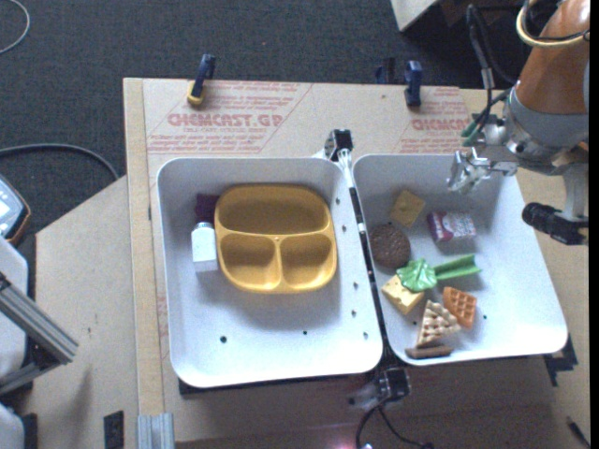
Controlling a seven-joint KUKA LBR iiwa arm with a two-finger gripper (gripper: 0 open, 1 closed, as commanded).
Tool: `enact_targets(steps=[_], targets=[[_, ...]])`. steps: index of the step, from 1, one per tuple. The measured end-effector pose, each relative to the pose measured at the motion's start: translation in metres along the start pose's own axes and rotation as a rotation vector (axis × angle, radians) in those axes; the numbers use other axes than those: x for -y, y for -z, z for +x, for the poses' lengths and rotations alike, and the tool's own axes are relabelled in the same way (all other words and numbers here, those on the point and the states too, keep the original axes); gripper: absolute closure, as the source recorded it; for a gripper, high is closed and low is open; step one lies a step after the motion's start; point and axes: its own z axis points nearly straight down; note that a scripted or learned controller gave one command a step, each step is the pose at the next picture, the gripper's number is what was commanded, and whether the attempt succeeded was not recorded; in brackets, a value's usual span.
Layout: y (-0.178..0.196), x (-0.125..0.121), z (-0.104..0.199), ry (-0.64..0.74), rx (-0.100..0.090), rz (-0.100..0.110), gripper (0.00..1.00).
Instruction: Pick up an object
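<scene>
Dark carpet surrounds your bench [281,101], a pale board with red printed lettering and blue clamps on its far edge. Two shallow white bins sit on it, touching along a shared middle rim.

Left bin [187,344]: a yellow divided tray [276,237], three compartments, rounded corners, occupies the centre. A small white bottle [204,247] stands just beside the tray's left edge, with a dark maroon item behind it. You have open floor along the near edge.

Right bin [533,316]: the toy foods cluster centrally. Largest first: green leafy vegetable [438,271], round brown cookie [389,245], red-and-white packet [451,226], waffle wedge [433,325], orange waffle square [460,304], yellow cheese block [402,294] touching the vegetable, tan cracker [407,208]. The far right corner and right edge are bare.

The arm enters from the right. Its gripper [465,171] hangs over the right bin's far edge, well apart from the foods, nothing between its fingers; how far they are spread you cannot tell from this angle.
</scene>
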Motion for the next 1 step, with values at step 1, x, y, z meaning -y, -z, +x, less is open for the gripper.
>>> enact_targets(steps=[1], targets=[[0.0086, -0.0137, 0.0575, 0.001, -0.002, 0.0, 1.0]])
